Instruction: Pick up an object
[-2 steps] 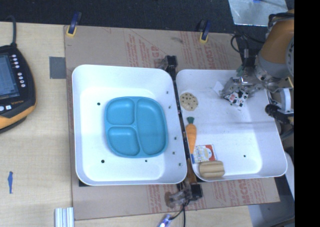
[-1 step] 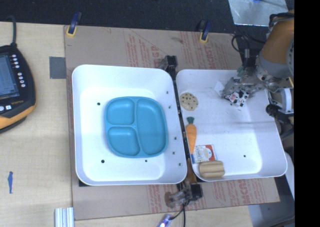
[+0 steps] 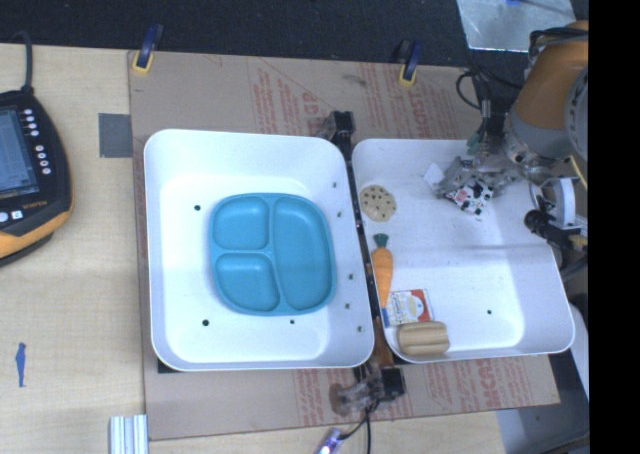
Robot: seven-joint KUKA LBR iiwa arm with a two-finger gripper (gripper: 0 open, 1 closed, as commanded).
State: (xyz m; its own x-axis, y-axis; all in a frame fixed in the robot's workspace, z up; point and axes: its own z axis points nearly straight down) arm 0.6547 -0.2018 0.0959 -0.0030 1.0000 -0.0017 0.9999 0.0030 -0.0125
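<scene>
The 2 white bins (image 3: 160, 242) sit side by side; the left holds a blue divided plate (image 3: 272, 252). The gripper (image 3: 468, 187) hovers over the right bin's far end, its opening impossible to judge. The carrot (image 3: 382, 267) lies toward the viewer's left, long axis running near-to-far, cookie (image 3: 377, 202) beyond it

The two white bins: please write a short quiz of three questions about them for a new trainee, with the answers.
1. True or false: the blue divided plate lies in the left bin.
2. Which item lies nearest the gripper: (a) cookie, (b) carrot, (c) bread roll?
3. Fill in: the carrot lies along the right bin's ____ wall.

Key: 1 true; 2 a; 3 left.
</scene>
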